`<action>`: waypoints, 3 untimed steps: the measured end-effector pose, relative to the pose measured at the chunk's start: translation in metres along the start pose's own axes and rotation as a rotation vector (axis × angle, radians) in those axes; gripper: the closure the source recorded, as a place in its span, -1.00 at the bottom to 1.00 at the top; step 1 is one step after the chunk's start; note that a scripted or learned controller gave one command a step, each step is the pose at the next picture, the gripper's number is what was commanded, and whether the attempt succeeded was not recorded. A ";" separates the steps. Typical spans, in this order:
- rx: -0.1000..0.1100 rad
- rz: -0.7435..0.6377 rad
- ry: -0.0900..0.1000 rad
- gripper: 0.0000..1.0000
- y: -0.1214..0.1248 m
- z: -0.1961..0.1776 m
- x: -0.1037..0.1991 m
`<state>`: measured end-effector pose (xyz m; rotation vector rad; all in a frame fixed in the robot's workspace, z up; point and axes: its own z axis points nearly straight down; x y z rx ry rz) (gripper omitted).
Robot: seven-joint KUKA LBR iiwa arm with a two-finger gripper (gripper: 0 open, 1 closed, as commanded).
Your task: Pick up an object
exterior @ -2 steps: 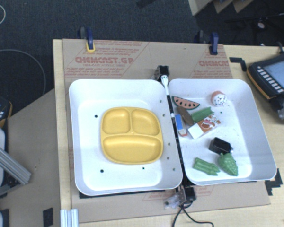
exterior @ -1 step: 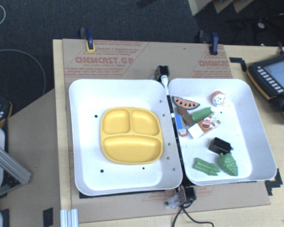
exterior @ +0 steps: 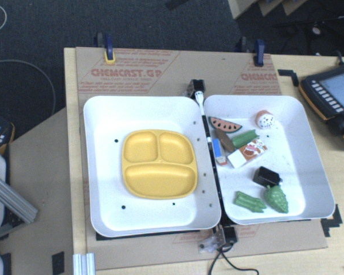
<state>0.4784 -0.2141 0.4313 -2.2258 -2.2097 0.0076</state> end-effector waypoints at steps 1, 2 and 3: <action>-0.020 -0.013 -0.004 1.00 0.001 -0.090 0.051; 0.001 -0.001 0.001 1.00 0.000 0.008 -0.013; -0.024 -0.019 -0.002 1.00 0.001 -0.108 0.081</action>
